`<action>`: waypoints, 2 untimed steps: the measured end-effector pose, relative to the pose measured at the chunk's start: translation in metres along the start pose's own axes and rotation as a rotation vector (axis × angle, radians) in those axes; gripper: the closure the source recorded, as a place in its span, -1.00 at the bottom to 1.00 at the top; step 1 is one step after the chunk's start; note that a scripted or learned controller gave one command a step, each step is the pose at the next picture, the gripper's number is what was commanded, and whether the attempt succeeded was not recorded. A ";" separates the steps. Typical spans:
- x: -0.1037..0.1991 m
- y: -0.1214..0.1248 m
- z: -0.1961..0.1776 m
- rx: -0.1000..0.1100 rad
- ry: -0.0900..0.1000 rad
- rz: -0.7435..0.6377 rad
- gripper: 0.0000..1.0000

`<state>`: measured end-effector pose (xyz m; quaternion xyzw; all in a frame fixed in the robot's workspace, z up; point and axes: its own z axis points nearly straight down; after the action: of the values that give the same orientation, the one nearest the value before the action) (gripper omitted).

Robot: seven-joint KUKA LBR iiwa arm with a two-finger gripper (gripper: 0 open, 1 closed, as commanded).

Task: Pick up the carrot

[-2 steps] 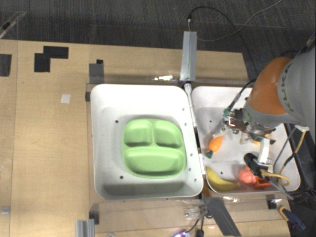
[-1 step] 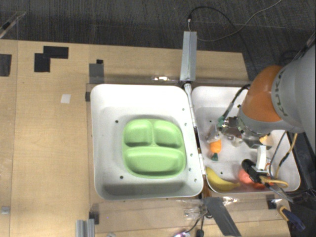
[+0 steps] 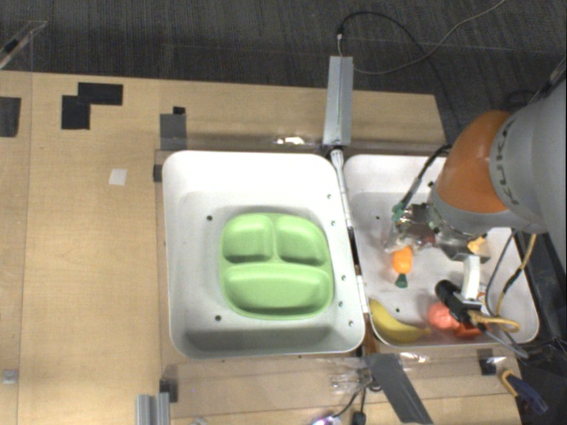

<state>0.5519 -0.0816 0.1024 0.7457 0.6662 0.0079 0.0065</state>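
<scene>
Gripper (image 3: 409, 230) low in the right bin (image 3: 376, 184), hanging from the grey arm (image 3: 532, 158) with its orange band (image 3: 469, 171) just up and right of it. Impossible to tell from this slant how the gripper is set. Carrot (image 3: 402, 261) just below the gripper tip, small and orange, green end pointing down and away from it, lying on the bin floor; touching the gripper or just short of it, cannot tell which. Banana (image 3: 394, 324) farther below the gripper, curled along the bin's near wall. Red object (image 3: 440, 317) below and right of the gripper, beside the banana's right end, partly hidden by a black part (image 3: 456, 301) of the rig. White piece (image 3: 469, 277) right of the carrot, below the wrist. Left bin (image 3: 186, 193) well left of the gripper, past the divider, bearing a green tray (image 3: 275, 264) with three compartments. Cable (image 3: 416, 47) looping across the dark floor above the gripper, beyond the bins.
</scene>
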 end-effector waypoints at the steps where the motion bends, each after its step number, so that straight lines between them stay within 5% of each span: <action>1: 0.091 0.002 -0.083 0.017 -0.004 0.268 1.00; 2: 0.091 0.002 -0.082 0.017 -0.004 0.268 -1.00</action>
<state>0.5620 0.0084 0.1852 0.8281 0.5606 0.0016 0.0007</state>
